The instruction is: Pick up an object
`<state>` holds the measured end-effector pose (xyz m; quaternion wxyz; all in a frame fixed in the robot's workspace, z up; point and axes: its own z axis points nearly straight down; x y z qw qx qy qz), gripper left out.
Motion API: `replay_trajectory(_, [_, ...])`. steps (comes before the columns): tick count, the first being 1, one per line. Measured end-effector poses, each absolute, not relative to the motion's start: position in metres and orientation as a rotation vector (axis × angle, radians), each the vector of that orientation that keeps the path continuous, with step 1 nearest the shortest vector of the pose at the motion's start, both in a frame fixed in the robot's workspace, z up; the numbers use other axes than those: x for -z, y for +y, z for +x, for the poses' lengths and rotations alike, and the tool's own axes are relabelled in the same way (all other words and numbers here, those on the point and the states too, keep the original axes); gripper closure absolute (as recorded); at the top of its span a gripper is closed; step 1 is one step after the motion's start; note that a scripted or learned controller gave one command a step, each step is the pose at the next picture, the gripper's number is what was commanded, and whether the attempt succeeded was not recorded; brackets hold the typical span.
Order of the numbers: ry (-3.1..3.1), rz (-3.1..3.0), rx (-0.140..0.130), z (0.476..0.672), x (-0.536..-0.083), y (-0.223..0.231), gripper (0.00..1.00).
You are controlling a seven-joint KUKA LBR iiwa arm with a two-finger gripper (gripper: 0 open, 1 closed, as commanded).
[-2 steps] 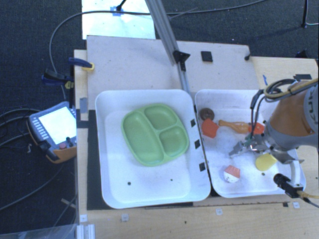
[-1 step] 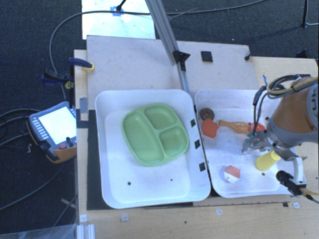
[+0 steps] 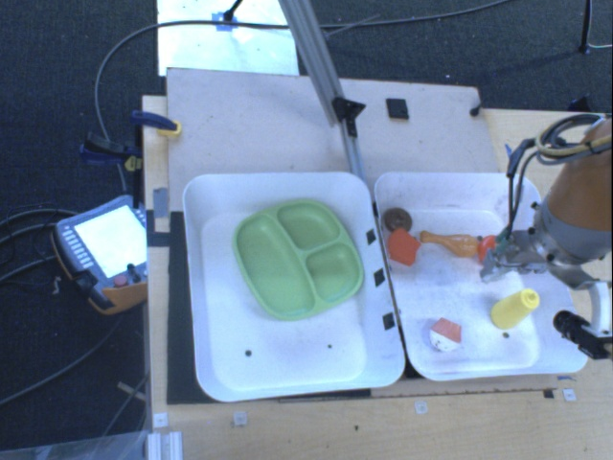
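The right bin (image 3: 421, 348) holds several small objects. A brown round piece (image 3: 397, 220) lies near its back left corner, with a red block (image 3: 404, 247) just in front of it. An orange elongated toy (image 3: 448, 243) stretches rightward from the block and ends in a red tip (image 3: 488, 244). A yellow object (image 3: 514, 309) rests toward the front right, and a small red and white piece (image 3: 445, 333) sits near the front edge. My gripper (image 3: 502, 259) hangs low over the bin's right side, right beside the toy's red tip and above the yellow object.
The left bin (image 3: 220, 353) carries a green divided plate (image 3: 299, 257). A slanted grey pole (image 3: 316, 51) crosses the board behind the bins. A handheld pendant (image 3: 103, 252) lies off the bench to the left. Cables run over the dark floor.
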<state>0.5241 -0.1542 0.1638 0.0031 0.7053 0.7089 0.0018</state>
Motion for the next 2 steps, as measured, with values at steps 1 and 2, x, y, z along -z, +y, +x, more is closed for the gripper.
replay_trajectory(1, [2.223, 2.212, -0.004, 0.53, -0.209, -0.159, 1.0])
replay_trajectory(2, [2.224, 2.213, -0.004, 0.532, -0.239, -0.159, 1.0])
